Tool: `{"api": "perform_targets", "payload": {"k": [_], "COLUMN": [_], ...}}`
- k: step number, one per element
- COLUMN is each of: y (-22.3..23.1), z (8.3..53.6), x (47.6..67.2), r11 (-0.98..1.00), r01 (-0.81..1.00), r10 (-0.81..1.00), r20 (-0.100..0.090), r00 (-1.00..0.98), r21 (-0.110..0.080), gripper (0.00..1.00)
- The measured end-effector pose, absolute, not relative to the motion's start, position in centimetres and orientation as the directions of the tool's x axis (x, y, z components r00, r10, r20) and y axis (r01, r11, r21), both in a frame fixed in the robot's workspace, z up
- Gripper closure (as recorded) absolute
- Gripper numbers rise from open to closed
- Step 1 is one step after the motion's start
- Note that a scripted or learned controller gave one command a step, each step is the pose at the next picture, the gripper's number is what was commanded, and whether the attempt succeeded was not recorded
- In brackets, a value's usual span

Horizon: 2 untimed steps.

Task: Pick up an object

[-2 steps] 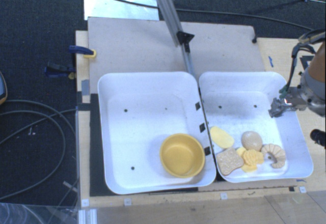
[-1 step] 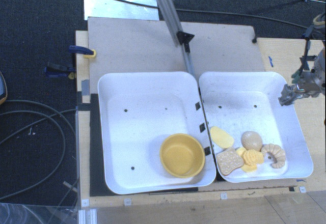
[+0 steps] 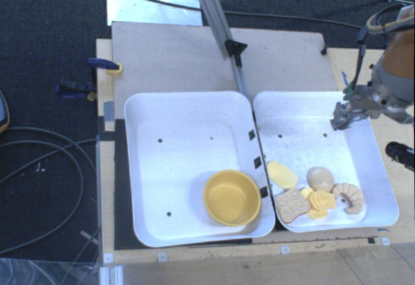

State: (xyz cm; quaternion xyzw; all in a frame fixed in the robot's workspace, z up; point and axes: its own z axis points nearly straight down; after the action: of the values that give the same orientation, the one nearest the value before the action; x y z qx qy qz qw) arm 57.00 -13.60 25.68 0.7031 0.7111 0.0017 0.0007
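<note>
Nearest the camera, along the front of the right bin (image 3: 373, 148), lies a small cluster of food-shaped pieces: a slice of toast (image 3: 291, 205), a pale yellow oval (image 3: 283, 175), a round tan bun (image 3: 320, 179), a yellow flower-like piece (image 3: 320, 202) and a ribbed croissant (image 3: 349, 197). The toast, the flower-like piece and the bun sit touching or nearly so; the croissant lies just beside them toward the bin's right wall. A yellow bowl (image 3: 232, 197) stands upright in the left bin (image 3: 155, 148), near its front right corner. Both bins rest side by side on the wooden surface (image 3: 168, 57). The pincer (image 3: 342, 117) hangs over the back right part of the right bin, well apart from the food pieces, with nothing visible between its fingers; whether they are apart or together I cannot tell. A slanted metal pole (image 3: 211, 2) crosses the upper middle of the scene.
</note>
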Motion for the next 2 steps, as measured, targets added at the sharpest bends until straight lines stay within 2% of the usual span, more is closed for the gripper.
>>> {"api": "perform_targets", "payload": {"k": [2], "y": [-3.1], "z": [26.5], "x": [61.7], "r11": [0.012], "r01": [1.000], "r10": [1.000], "r20": [0.002], "r00": [-0.012], "r21": [0.004], "gripper": [1.00]}}
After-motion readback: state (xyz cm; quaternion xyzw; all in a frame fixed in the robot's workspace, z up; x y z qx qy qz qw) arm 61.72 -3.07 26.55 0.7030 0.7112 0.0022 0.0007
